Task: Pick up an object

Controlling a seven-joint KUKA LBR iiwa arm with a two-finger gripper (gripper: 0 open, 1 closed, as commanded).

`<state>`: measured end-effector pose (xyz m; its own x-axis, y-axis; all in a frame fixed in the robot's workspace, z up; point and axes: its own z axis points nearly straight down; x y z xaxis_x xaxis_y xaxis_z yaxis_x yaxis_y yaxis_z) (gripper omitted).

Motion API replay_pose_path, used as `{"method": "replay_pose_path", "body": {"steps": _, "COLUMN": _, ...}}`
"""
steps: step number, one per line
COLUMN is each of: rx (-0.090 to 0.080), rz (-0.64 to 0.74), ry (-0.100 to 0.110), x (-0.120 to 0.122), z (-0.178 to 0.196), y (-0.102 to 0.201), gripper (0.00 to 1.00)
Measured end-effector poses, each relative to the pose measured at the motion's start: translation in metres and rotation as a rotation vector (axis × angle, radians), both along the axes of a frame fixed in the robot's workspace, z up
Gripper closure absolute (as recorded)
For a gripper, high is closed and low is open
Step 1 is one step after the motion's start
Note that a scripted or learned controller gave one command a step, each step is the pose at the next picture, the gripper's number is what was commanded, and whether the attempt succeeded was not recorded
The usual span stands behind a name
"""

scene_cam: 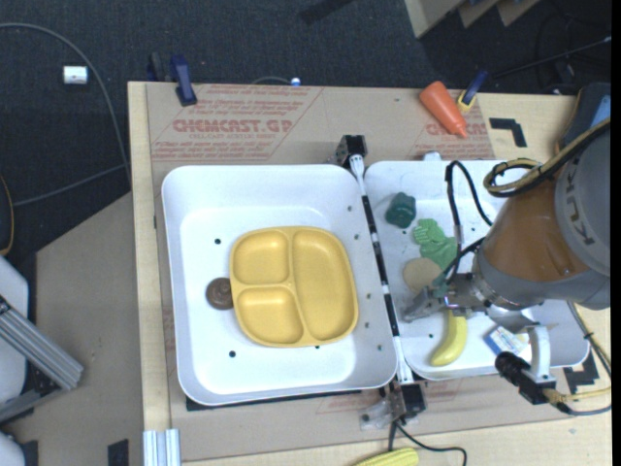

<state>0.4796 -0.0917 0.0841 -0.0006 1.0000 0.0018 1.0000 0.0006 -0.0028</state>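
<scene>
My tool [434,302] hangs low in the right bin [466,367], its grey fingers spread narrowly, gripping nothing. The banana [449,342] lies just beside it, towards the near rim, its long axis running away from me. Farther off sit the green toys [432,238].

Yellow divided tray [291,285] and brown disc [219,293] in the white left bin [184,231]; yellow banana [449,341], green toy [435,240], teal piece [401,208] in the right bin [408,178]
</scene>
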Motion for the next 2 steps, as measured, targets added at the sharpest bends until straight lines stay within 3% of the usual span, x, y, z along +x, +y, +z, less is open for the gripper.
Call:
{"method": "replay_pose_path", "body": {"steps": 1, "rx": -0.001, "rz": -0.001, "ry": -0.002, "x": 0.000, "z": 0.010, "y": 0.000, "gripper": 1.00}}
{"method": "replay_pose_path", "body": {"steps": 2, "rx": -0.002, "rz": 0.001, "ry": -0.005, "x": 0.063, "z": 0.101, "y": 0.014, "gripper": 1.00}}
